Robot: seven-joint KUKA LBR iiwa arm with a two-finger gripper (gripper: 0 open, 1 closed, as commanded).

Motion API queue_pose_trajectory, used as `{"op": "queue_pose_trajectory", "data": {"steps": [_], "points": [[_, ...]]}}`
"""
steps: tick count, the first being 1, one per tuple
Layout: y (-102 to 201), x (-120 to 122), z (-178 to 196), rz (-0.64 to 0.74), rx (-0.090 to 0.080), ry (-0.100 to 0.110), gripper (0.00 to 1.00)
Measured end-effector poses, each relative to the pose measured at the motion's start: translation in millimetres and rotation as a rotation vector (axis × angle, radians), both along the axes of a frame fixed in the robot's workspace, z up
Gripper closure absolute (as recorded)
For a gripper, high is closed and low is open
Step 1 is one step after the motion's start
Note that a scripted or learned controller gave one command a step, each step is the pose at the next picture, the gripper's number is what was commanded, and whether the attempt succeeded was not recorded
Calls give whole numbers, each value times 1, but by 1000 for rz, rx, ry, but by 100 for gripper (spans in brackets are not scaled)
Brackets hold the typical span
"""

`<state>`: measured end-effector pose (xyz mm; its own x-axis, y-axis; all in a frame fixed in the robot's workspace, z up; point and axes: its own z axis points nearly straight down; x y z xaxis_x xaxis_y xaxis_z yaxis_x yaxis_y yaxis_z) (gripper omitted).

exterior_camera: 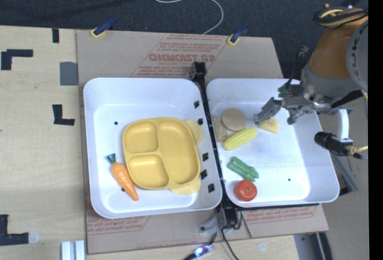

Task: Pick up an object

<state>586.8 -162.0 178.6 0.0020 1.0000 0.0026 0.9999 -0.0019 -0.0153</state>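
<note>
The gripper (279, 112) is seen spread open over the right bin (311, 184), with nothing held. A corn cob (240, 138) is parked just left of it, cheese wedge (270, 127) right below.

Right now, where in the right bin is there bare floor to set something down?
In the right bin, the floor is bare toward the right wall, right of the green vegetable and tomato. The far left corner is crowded: brown round piece, corn, cheese wedge and gripper.
</note>
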Motion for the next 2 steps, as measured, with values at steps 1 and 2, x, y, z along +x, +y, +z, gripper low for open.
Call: {"op": "queue_pose_trajectory", "data": {"steps": [1,2], "points": [[0,3,8,3,-2,-14,0],[2,4,-36,4,-3,-10,0]]}}
